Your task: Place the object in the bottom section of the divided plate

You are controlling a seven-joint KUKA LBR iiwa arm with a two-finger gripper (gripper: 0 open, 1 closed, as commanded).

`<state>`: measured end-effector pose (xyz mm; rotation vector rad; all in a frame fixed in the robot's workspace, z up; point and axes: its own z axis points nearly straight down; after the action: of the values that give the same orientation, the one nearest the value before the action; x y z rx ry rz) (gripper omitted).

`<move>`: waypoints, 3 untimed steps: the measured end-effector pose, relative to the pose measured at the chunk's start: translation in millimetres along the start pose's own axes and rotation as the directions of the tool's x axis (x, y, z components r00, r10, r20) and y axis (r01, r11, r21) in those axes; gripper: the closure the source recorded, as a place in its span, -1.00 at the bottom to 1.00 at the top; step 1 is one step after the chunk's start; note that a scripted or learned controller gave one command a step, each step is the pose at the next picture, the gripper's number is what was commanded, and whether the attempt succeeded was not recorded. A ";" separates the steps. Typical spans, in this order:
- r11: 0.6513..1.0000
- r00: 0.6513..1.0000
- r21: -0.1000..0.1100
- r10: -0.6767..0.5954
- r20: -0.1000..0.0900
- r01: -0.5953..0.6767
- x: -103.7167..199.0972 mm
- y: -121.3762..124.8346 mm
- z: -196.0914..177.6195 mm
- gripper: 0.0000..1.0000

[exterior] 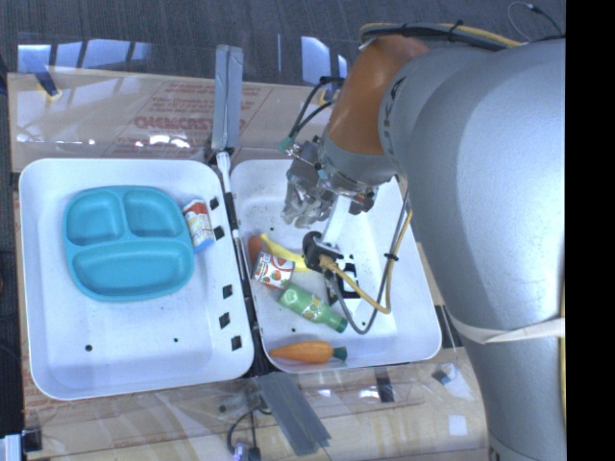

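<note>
A blue divided plate [125, 240] lies in the left bin [58, 353], its one wide section toward the near side and two smaller sections at the far side. A small red and white can [199, 225] rests against the plate's right rim. My gripper [306, 205] hangs over the far part of the right bin [408, 325], above the pile of toy food. Below it lie a yellow banana [283, 253], a red and white carton [272, 271], a green bottle [312, 308] and an orange carrot [306, 352]. Nothing shows between the fingers.
The big grey arm fills the right side and hides the right bin's far right corner. A yellow and black cable [360, 301] loops down over the right bin. A divider with black clips [233, 267] separates the bins.
</note>
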<state>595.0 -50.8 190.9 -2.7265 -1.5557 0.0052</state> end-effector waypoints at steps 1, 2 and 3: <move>0.991 0.991 0.003 0.131 0.002 -0.131 0.6 -50.6 0.8 1.00; 0.999 0.999 -0.001 -0.042 0.000 0.042 63.1 -78.4 0.3 1.00; 0.941 0.941 0.002 -0.338 0.001 0.338 110.4 -136.9 56.5 1.00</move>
<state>533.0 113.9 134.7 -2.4185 -1.9989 0.0085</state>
